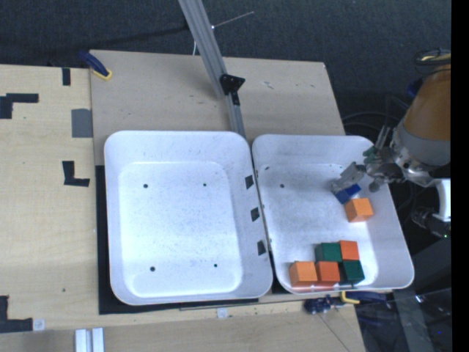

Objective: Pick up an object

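Clustered blocks (pixel 327 263) are sitting untouched in the right bin (pixel 308 167) while the hand (pixel 357 176), grip state indeterminable, is hovering beside a light, rigid orange cube (pixel 359 210), graspable across flat faces.

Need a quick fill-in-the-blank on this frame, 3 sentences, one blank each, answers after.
1. All the blocks lie in the ___ bin as the camera sees it.
2. The end effector is above that bin, next to a small ___ block.
3. A lone orange block sits apart from the cluster of orange and ___ blocks at the bin's near edge.

Missing words: right; blue; green
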You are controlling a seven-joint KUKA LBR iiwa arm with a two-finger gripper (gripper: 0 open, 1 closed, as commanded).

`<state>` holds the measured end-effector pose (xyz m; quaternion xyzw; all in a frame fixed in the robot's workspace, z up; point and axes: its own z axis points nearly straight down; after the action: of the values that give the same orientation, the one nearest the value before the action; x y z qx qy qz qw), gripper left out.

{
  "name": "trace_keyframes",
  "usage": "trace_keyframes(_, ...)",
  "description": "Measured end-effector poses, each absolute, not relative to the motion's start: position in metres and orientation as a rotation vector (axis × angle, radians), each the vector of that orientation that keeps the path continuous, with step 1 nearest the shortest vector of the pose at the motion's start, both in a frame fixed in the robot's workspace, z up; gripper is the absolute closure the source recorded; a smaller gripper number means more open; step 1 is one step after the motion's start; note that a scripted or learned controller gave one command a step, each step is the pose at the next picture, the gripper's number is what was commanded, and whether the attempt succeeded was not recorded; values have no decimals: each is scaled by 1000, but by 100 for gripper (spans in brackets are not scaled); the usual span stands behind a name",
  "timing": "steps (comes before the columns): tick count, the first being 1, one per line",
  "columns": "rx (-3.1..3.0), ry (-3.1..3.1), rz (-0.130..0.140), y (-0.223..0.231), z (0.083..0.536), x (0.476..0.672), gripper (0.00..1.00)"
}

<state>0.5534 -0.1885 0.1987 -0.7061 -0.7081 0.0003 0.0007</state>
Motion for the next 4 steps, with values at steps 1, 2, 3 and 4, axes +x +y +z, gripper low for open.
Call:
trace_keyframes(1,-2218,-2223,1,-189,199,553,0)
trace_keyframes(2,-2216,-2218,8,-196,138,549,0)
trace_keyframes(3,-2235,-2238,-11,-199,118,555,0)
trace_keyframes(4,-2235,-2240,-10,-199,126,555,100)
